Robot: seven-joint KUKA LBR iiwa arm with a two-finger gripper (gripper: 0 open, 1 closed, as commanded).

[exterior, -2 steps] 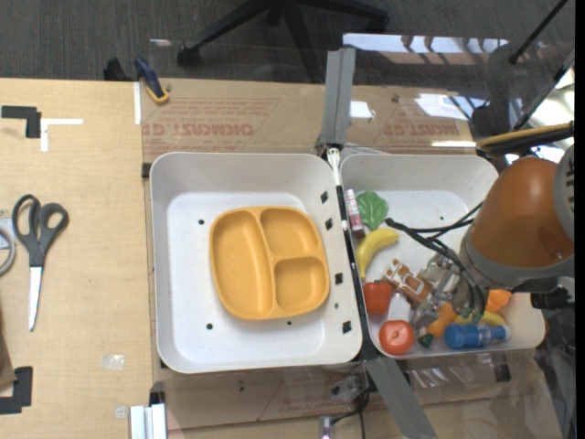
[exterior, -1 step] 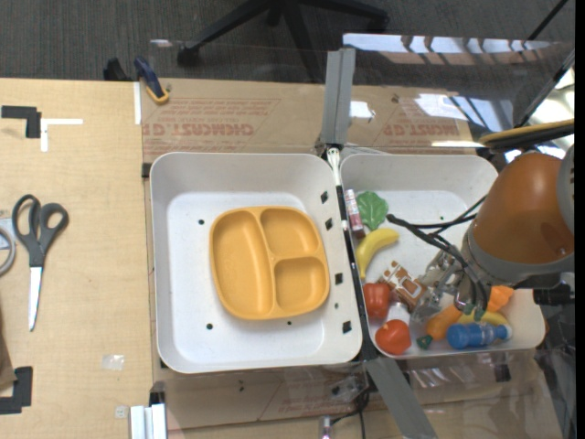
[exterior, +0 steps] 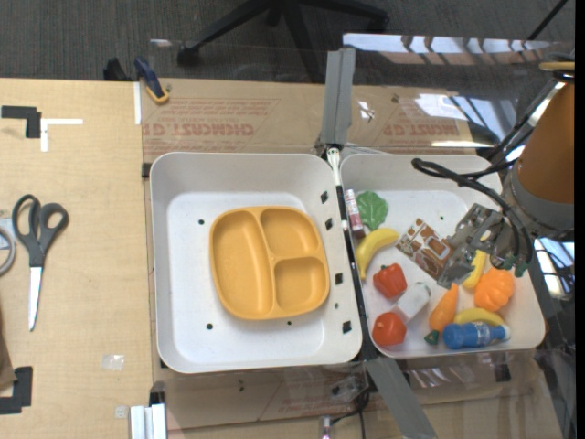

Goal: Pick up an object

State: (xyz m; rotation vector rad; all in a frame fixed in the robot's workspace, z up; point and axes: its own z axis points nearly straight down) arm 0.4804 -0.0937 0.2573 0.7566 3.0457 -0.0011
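Observation:
The right bin [exterior: 430, 176] holds several toy foods: a green leafy piece [exterior: 372, 208], a banana [exterior: 374, 246], a brown-and-white waffle-like block [exterior: 420, 240], a red pepper [exterior: 389, 280], a red tomato [exterior: 388, 328], a small white piece [exterior: 414, 300], a carrot [exterior: 443, 307], an orange pumpkin [exterior: 494, 289] and a blue bottle [exterior: 473, 336]. My gripper [exterior: 460, 262] is low in this bin, right beside the waffle-like block's right end and just left of the pumpkin. A small yellow piece [exterior: 475, 269] lies against it. Nothing is visibly lifted.
In the left bin [exterior: 174, 273] lies a yellow divided plate [exterior: 271, 262]. Scissors [exterior: 37, 238] rest on the wooden bench at the far left. Black cables [exterior: 457, 174] trail across the right bin's far side. An office chair base [exterior: 274, 12] stands beyond the bench.

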